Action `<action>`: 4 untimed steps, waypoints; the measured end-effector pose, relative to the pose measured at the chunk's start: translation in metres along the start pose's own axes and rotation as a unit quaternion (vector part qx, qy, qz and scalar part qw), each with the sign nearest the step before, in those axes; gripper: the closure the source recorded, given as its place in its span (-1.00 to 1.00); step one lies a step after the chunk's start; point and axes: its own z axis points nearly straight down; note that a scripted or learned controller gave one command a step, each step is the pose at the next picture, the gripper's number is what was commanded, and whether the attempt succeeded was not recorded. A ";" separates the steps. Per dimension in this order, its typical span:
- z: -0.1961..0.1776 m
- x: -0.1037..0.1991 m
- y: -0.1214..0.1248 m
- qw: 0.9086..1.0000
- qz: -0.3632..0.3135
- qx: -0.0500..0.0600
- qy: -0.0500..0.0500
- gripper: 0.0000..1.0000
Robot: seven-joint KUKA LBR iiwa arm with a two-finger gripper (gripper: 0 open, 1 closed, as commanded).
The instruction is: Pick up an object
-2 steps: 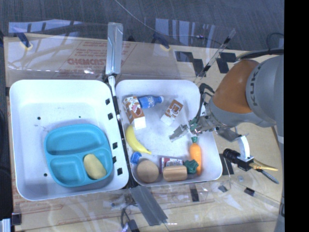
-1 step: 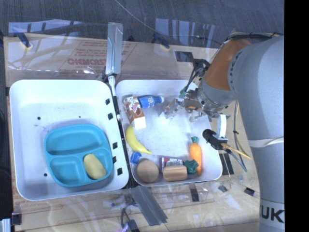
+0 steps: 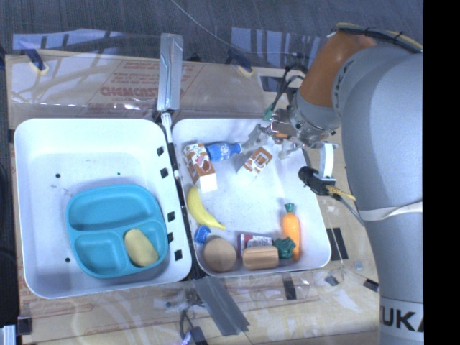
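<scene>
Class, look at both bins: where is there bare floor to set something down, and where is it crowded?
Left bin: bare floor above the blue tray. Right bin: a patch between banana and carrot. The front edge is crowded.

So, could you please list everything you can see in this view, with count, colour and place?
Bins: two, white, side by side.
Divided tray: one, blue, left bin.
Potato-like item: one, yellow, on tray.
Cartons: two, brown and white, right bin's far part.
Bottle: one, blue and white, beside a carton.
Banana: one, yellow, right bin.
Carrot: one, orange, right bin.
Round ball: one, tan, near edge.
Gripper: one, over the right bin's far part.
</scene>
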 end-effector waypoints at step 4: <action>-0.029 -0.010 0.001 0.989 -0.150 0.001 0.000 -1.00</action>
